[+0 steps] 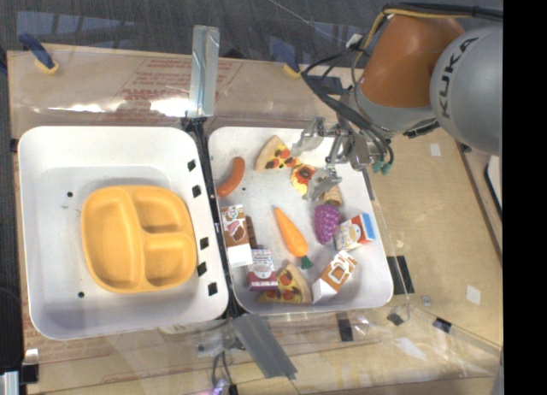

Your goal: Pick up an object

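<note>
Several small toy foods are spread over the right bin [376, 286], while the left bin [34, 214] bears a yellow divided plate [137, 235]. The gripper [329, 162] is seen low over the far right part of the right bin, just beside a small red and yellow toy [302, 176] and near a pizza slice [274, 155]. How far its fingers stand apart cannot be told, and nothing is seen held between them.

The red and yellow toy is judged the likeliest object to be taken, being nearest the tool. It is probably light, hollow plastic, stiff and rather smooth, so it may slide or tip if pressed off-centre; a hold across its narrowest width would be advised. A purple grape bunch [326, 222] and a carrot [291, 231] lie nearby; the carrot's tapered form could be squeezed out of a grip, so its thicker middle would be preferred. The flat pizza slice would be hard to get under.
</note>
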